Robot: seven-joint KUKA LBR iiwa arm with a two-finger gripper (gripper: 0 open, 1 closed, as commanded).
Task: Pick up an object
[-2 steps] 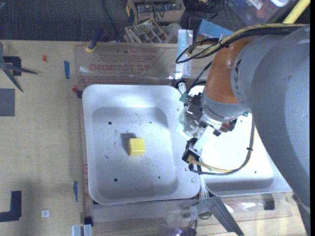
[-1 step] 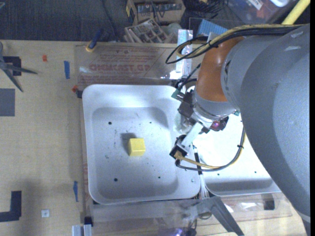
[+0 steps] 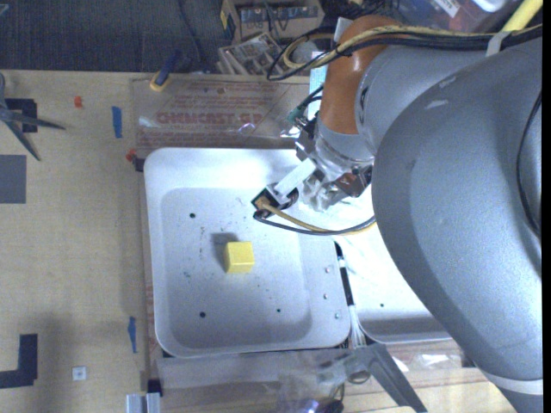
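Yellow cube point(image 3: 239, 256), smooth white bin point(image 3: 172, 179)

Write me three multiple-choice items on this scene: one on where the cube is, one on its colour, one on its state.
1. The cube is:
A. in the view's left bin
B. in the view's right bin
C. on the bench outside the bins

2. The cube's colour is:
A. red
B. yellow
C. blue

3. The cube:
A. hangs from the gripper
B. leans on a bin wall
C. lies flat on the bin floor

Answers:
1 A, it sits near the middle of that bin's floor.
2 B, its faces are plain yellow.
3 C, it rests on the floor, apart from the arm.
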